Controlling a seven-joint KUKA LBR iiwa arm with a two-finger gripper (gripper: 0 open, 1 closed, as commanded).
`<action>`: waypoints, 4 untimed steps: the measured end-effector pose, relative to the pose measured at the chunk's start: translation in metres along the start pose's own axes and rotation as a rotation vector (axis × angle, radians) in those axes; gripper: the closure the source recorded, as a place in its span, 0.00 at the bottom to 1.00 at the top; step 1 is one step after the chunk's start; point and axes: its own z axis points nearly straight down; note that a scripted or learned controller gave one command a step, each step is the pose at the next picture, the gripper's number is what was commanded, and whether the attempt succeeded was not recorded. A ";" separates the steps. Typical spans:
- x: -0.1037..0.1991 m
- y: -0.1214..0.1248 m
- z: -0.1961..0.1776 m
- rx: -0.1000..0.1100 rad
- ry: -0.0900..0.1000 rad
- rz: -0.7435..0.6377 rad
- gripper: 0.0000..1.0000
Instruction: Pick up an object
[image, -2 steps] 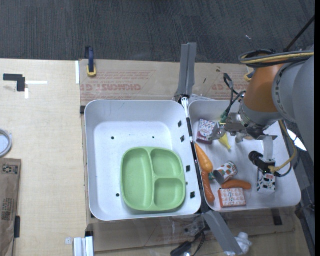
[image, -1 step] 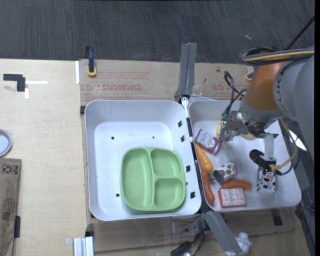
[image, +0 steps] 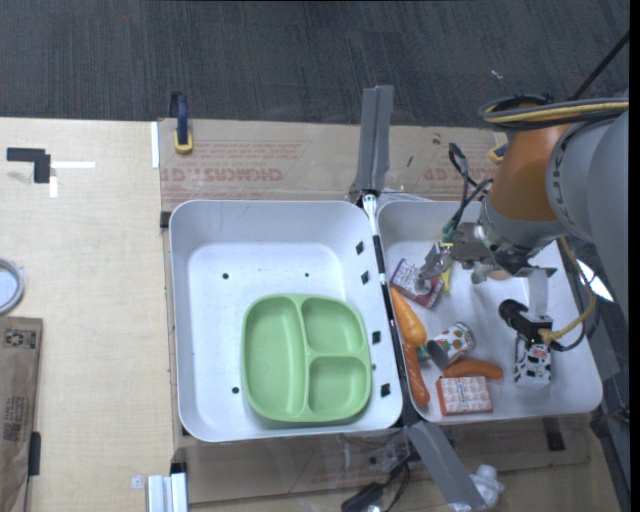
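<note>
My gripper (image: 438, 264) hangs low over the back left part of the right bin (image: 570, 395), right next to a small pink and white packet (image: 413, 281); whether it touches the packet cannot be made out. In front of it lie an orange carrot (image: 407, 316), a small can with a red label (image: 453, 342), a short orange piece (image: 472, 369), a red and white box (image: 463, 396) and another orange piece (image: 416, 384) along the bin's left wall.
The left bin (image: 200, 260) holds a green divided plate (image: 305, 357). The grey arm with its orange band (image: 525, 180) reaches in from the right over the right bin's back corner. A grey divider post (image: 375, 140) stands behind the bins.
</note>
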 end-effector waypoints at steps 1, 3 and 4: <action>-0.003 -0.005 0.000 0.008 -0.001 -0.169 0.00; 0.013 0.034 -0.088 0.006 -0.002 -0.256 0.00; -0.034 0.008 0.001 0.005 0.000 -0.394 0.00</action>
